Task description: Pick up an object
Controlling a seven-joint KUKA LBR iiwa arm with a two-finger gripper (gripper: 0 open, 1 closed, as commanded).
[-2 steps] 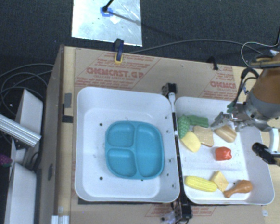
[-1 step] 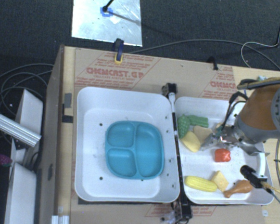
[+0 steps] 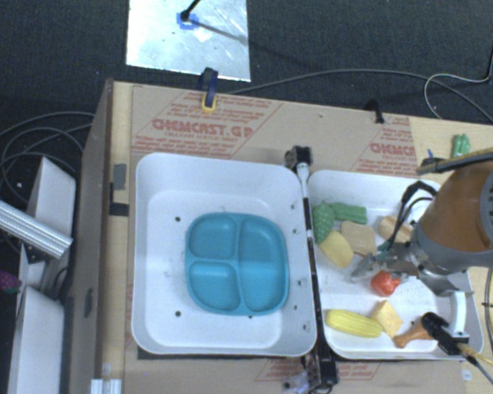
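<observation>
Arm positioned over right bin [image 3: 474,333]; toy food items observed inside it.

A blue divided plate [image 3: 237,263] is seen in the left bin [image 3: 155,227]. In the right bin are noted green pieces [image 3: 337,216], a yellow piece [image 3: 337,249], a tan block [image 3: 359,238], a red object [image 3: 384,284], a corn cob [image 3: 354,324] and a brown-handled item [image 3: 411,334]. The gripper [image 3: 368,265] is lowered just beside the red object; whether the fingers are apart or together cannot be told. Nothing is seen held.

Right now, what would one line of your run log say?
arm: over right bin | gripper: low by red piece, yellow piece | corn: untouched | left bin: blue tray
</observation>
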